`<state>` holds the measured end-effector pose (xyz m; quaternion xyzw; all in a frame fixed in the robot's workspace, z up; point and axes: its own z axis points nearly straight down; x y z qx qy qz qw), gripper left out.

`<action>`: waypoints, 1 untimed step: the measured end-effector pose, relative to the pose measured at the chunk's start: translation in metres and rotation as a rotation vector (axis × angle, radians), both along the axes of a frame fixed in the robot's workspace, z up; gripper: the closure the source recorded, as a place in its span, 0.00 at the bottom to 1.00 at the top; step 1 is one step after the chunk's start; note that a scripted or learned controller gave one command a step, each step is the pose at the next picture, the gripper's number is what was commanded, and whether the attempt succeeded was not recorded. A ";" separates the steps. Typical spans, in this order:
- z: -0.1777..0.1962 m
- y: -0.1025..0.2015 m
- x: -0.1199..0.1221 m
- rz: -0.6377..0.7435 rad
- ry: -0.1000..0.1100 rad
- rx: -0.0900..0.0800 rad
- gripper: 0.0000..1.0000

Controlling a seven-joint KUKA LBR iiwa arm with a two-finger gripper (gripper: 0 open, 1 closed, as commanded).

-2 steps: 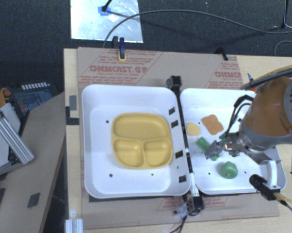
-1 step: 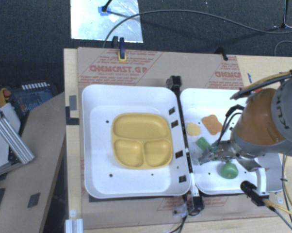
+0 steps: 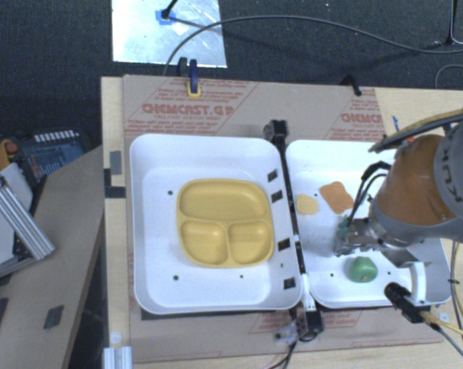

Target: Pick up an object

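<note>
You can't tell how the gripper (image 3: 347, 237) stands; the arm's bulky wrist hides it, low over the right bin (image 3: 324, 156). The green object (image 3: 362, 269) just beside it looks roundish, axis unclear. The arm (image 3: 416, 187) reaches in from the right, bent downward.

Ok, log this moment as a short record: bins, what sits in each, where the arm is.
left bin: holds a yellow divided tray, lying flat near the middle
right bin: holds a green object, an orange piece and a small yellow piece
arm: reaches in from the right over the right bin
claw: low in the right bin, just up and left of the green object
claw fingers: cannot tell
</note>
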<state>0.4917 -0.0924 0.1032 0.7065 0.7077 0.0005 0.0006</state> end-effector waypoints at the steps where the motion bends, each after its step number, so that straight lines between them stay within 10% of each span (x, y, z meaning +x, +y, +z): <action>1: 0.050 -0.004 0.011 0.002 -0.004 -0.001 1.00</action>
